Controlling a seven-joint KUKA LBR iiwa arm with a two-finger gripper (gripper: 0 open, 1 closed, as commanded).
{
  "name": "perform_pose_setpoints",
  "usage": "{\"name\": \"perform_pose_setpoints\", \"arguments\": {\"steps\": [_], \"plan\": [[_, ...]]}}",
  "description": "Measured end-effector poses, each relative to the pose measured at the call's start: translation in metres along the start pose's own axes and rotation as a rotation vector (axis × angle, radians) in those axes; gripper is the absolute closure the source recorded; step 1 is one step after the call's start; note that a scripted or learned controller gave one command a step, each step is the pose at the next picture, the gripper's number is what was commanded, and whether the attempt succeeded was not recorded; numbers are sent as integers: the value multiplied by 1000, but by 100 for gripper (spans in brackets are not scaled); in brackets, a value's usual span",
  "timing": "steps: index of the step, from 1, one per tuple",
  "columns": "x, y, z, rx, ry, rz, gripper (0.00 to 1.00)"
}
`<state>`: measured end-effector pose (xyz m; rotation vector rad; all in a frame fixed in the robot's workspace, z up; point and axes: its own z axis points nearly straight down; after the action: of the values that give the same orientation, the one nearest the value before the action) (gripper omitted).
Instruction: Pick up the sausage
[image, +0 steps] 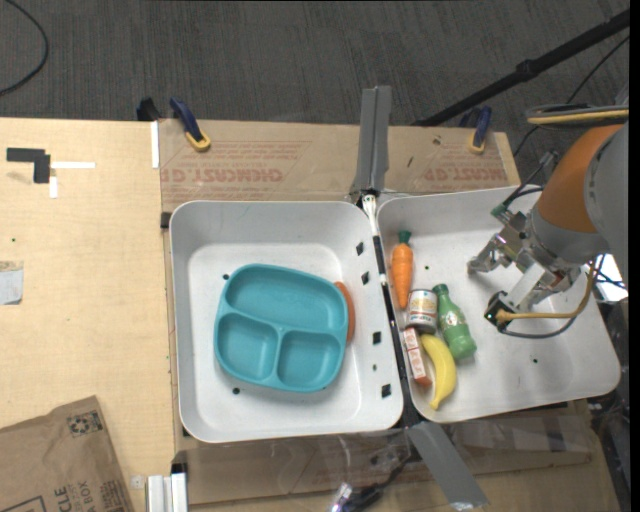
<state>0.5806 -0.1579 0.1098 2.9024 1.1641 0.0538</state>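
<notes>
From the camera view above the bench, the sausage (413, 353) lay in the right bin (560, 370), hard against the divider (380, 290) between the two bins. It was a slim reddish piece, lying lengthwise along that divider. The banana (440, 368) touched it on the side away from the divider, a small jar (421, 308) sat at its far end, and a green bottle (455, 325) stood just beyond the jar. A carrot (401, 270) lay further along the divider, close to the jar. On the other side of the divider, in the left bin (190, 300), rested a blue sectioned plate (283, 328).

The gripper (505, 268) hung over the right bin, well apart from the divider and from the sausage, with bare bin floor beneath it. Whether the claw stood open or closed could not be told from this view, and nothing could be seen held in it. A loop of cable (530, 315) trailed below the wrist.

Judged risks from this position: the sausage was wedged between the divider and the banana, leaving little room for a finger on either side. A descent slightly off toward the banana would likely close on the banana instead, or on both together. A descent too near the divider could strike the bin wall and jam or deflect. The jar at the end could be knocked over on approach. The sausage's narrow, rounded form suggested it might roll or squirt out under a poorly centred pinch.
</notes>
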Motion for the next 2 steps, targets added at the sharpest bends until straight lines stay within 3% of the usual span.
{"name": "perform_pose_setpoints", "arguments": {"steps": [1,2], "plan": [[31,74,3,13,-13,324,0],[51,51,4,-4,-15,557,0]]}}
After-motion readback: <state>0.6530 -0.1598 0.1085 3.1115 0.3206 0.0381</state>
